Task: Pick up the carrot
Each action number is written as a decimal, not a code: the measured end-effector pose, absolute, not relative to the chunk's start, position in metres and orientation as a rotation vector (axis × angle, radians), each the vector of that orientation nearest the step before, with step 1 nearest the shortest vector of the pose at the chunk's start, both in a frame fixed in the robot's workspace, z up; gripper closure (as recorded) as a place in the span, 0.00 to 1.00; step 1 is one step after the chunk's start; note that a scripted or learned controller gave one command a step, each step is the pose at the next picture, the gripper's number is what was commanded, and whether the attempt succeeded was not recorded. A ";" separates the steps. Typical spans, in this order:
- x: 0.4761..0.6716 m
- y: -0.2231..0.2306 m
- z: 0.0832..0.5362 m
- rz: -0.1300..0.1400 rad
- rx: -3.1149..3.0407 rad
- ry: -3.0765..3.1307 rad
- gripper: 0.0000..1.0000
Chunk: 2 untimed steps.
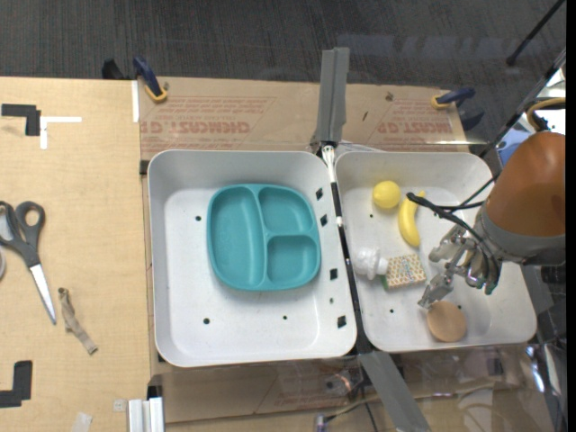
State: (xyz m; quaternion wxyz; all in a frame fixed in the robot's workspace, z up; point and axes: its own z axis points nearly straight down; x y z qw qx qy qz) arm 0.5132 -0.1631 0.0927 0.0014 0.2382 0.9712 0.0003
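Note:
My gripper (pixel 441 273) hangs over the right bin (pixel 504 331), reaching in from the right under the arm's orange band. Its two grey fingers (pixel 437 292) stand apart, open, with nothing between them. Just below the fingertips lies a tan rounded item (pixel 446 322) near the bin's front wall. To the gripper's left rests a speckled tan block with a green edge (pixel 404 271), apart from the fingers. A white item (pixel 368 262) lies beside that block. Further back are a yellow banana (pixel 409 222) and a round yellow lemon (pixel 386 194).
The left bin (pixel 180 322) holds a teal divided plate (pixel 265 237). Scissors (pixel 29 246) and a small strap (pixel 76 324) lie on the bench at far left. A grey post (pixel 332 93) stands behind the wall between the two bins.

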 end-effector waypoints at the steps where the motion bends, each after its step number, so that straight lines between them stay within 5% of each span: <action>1: 0.509 -0.205 0.103 -0.001 0.969 2.983 0.00; 2: 0.598 -0.147 0.118 0.001 0.904 3.004 0.00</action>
